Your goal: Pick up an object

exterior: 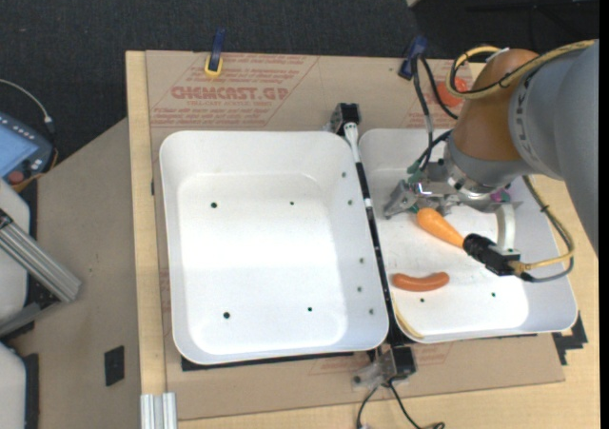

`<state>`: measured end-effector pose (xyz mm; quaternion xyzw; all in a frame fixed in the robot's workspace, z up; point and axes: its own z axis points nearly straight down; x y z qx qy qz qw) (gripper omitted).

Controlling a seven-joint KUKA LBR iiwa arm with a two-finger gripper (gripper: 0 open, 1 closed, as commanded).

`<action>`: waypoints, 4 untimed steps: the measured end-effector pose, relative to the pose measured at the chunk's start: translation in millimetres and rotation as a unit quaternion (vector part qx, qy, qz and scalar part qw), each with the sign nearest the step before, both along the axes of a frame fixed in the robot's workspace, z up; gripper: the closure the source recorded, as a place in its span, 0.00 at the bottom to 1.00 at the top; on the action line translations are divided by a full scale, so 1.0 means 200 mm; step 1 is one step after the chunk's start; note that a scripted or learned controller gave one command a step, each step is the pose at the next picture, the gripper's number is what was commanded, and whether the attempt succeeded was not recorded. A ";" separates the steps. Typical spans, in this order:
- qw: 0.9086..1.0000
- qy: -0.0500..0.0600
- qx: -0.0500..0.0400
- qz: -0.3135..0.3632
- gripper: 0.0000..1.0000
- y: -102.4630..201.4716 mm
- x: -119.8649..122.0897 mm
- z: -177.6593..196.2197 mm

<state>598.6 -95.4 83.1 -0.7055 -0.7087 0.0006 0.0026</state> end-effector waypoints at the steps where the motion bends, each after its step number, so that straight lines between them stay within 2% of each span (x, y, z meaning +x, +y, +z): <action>1: 1.000 -0.007 -0.003 -0.001 0.00 -0.06 0.29 0.24; 2: 1.000 0.001 -0.001 -0.004 0.00 -0.16 -0.04 0.26; 3: 1.000 0.000 0.000 -0.001 0.00 -0.03 0.04 -0.01; 4: 1.000 -0.002 -0.001 -0.002 1.00 -0.04 0.04 0.06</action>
